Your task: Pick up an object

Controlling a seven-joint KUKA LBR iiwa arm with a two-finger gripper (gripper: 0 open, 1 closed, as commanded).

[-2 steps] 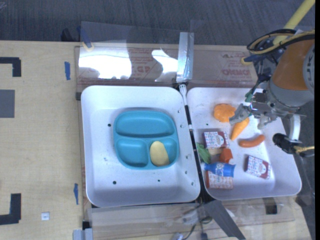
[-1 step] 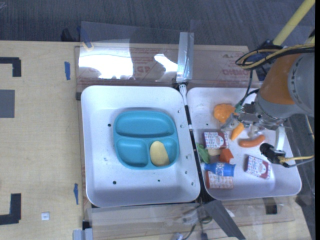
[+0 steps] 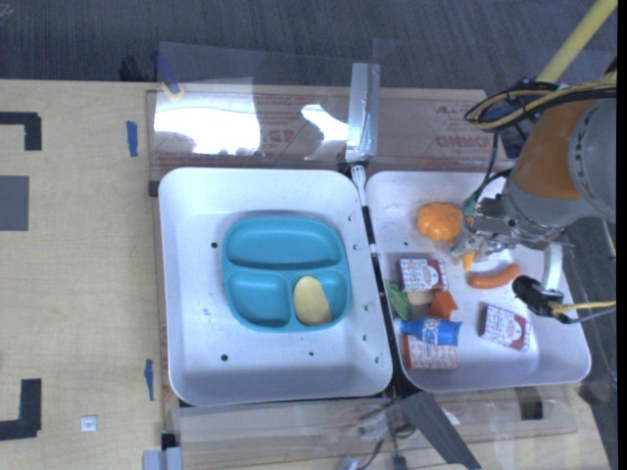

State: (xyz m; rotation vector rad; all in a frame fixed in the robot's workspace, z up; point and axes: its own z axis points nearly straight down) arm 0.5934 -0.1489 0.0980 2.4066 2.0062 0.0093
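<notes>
My gripper [image 3: 479,240] hangs low over the right bin [image 3: 563,360], at the end of the grey arm with the orange band [image 3: 549,160]. It sits just right of a round orange fruit [image 3: 438,221] and just above a curved orange sausage-shaped piece [image 3: 492,278]. A small orange bit [image 3: 468,259] shows right under the gripper; whether it is held is unclear. Below lie a red-and-white carton [image 3: 419,274], a second carton [image 3: 504,326], a blue pack [image 3: 432,331] and green and red pieces [image 3: 397,298].
The left bin [image 3: 186,292] holds a blue divided tray [image 3: 279,248] with a yellow oval object [image 3: 312,301] in its lower right compartment. A clear panel [image 3: 255,116] and a metal post [image 3: 361,111] stand behind the bins. Cables [image 3: 509,106] loop near the arm.
</notes>
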